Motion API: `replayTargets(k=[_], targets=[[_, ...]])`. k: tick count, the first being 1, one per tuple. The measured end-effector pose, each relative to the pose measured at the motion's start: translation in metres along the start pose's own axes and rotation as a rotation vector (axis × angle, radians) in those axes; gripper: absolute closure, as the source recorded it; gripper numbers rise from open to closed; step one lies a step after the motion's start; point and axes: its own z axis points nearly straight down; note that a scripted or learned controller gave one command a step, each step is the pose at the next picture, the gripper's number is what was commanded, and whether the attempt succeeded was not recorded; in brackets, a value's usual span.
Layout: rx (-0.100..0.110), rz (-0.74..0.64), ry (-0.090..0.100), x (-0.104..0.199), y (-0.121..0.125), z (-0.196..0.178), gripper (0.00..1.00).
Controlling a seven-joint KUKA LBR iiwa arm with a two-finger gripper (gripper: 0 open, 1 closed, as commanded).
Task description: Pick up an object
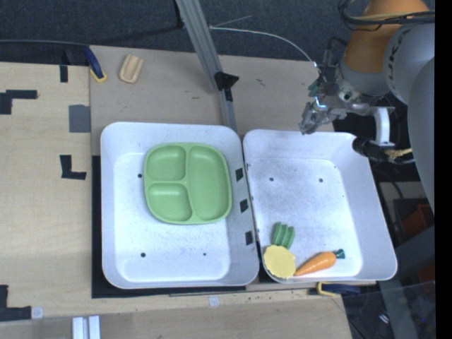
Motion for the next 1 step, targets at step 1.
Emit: replayTargets(k=[1], targets=[[0.005,0.000,0.001,0.0004,0.0001,-0.0007,1.00]])
